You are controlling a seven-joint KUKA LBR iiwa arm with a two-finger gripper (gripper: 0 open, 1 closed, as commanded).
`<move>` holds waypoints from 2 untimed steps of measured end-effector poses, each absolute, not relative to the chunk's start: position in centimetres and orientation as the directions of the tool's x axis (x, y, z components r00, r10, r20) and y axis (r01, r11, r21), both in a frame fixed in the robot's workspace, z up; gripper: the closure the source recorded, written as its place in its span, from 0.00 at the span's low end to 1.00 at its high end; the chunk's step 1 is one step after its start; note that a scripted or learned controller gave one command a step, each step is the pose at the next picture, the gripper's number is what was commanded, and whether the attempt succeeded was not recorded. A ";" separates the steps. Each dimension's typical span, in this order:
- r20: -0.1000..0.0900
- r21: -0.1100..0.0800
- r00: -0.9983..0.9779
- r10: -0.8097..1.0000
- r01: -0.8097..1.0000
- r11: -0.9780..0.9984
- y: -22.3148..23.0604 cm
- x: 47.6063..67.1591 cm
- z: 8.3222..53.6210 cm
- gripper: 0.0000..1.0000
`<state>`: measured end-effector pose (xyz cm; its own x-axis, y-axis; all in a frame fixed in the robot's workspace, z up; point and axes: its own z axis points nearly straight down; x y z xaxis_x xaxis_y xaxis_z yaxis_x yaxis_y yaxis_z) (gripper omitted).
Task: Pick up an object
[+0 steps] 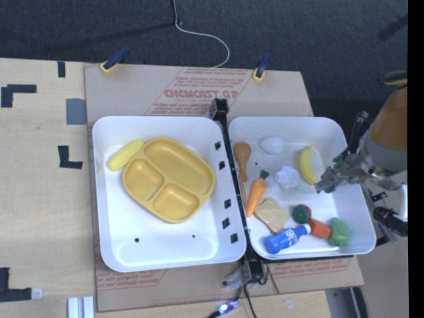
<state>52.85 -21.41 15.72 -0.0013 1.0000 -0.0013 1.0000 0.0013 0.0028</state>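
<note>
Gripper (329, 181) sits just right of banana (307, 163) in right bin (331, 128); finger state unclear. Left bin (106, 177) holds yellow tray (169, 178) and corn (125, 154).

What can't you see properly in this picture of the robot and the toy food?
- Gripper: small and dark in the camera view, so whether it is open or shut cannot be told.
- Arm: cut off by the picture's right side.
- White crumpled thing: too small and blurred to name.
- Blue bottle: label too tiny to read.
- Yellow tray: covers the left bin's floor underneath.
</note>
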 end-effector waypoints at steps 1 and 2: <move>-0.002 0.004 -0.002 1.000 1.000 0.002 -21.5 53.4 21.9 1.00; 0.000 0.000 -0.002 1.000 1.000 0.002 -21.4 53.5 22.4 1.00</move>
<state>53.48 -21.42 22.45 -0.0015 1.0000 0.0004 1.0000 0.0015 -0.0002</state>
